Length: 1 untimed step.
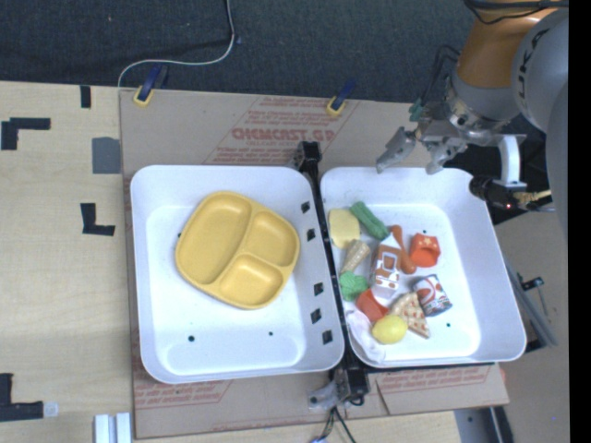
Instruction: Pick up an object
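Nearest the lower edge of the camera view, we see the right bin holding a heap of small toy foods: a yellow lemon-like piece at the near end, a pizza slice and a small can just beside it, a red pepper and a carrot farther in, and a green pod touching a pale yellow piece at the far left of the pile. The left bin bears a yellow divided plate. Beyond the right bin's far rim we find the gripper, its two fingers spread apart with nothing between them. The relation that governs the coming move, as we judge it, is this: every candidate object lies on the near side of the fingers and lower, so the arm must travel toward the viewer and descend. The carrot and pod lie closest to the fingers; both run aslant across the bin.
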Each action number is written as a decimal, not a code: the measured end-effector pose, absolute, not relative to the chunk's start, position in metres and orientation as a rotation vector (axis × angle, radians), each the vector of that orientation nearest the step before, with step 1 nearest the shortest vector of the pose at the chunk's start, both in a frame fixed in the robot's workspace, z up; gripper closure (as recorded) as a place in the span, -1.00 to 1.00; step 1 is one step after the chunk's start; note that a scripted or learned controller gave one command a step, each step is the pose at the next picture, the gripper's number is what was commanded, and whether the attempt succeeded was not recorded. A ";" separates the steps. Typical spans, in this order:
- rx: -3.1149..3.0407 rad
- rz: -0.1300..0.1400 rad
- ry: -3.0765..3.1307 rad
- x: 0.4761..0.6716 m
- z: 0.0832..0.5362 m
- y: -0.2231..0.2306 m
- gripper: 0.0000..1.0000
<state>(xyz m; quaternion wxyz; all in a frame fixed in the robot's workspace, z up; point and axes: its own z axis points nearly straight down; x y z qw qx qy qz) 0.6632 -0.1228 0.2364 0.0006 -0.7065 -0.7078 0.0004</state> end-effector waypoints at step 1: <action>-2.216 0.008 -2.220 0.607 0.078 -0.104 -1.00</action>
